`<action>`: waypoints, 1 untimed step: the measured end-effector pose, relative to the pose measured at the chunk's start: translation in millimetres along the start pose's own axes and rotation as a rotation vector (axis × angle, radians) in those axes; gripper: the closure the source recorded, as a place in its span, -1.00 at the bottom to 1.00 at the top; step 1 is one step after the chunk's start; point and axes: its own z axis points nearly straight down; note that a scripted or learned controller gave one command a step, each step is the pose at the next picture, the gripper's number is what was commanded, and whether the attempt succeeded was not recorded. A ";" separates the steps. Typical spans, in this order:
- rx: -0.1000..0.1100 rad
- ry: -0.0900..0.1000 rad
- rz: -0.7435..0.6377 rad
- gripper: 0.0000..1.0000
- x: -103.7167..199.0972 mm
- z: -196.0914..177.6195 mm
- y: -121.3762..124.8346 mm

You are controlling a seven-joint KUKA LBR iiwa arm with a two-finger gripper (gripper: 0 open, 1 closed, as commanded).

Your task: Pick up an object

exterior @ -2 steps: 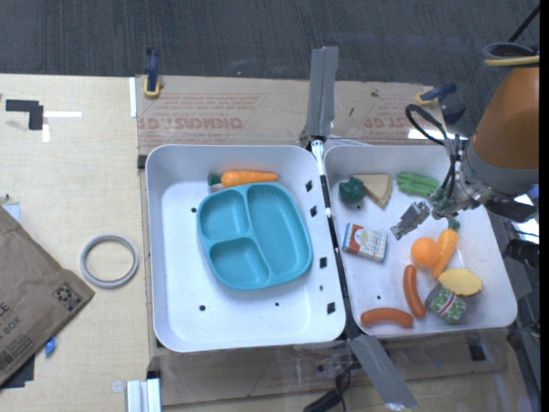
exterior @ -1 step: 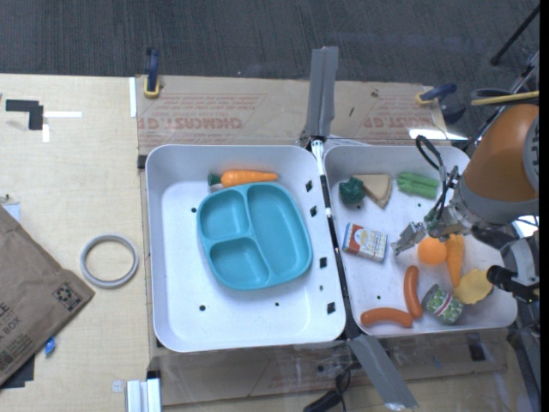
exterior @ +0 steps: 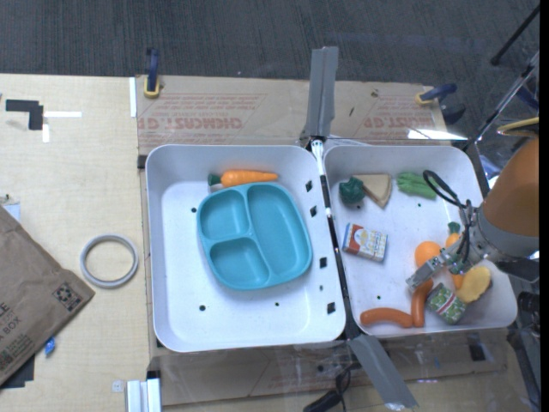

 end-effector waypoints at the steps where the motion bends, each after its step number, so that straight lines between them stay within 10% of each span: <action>1: -0.001 0.000 0.003 1.00 -0.5 -8.2 0.4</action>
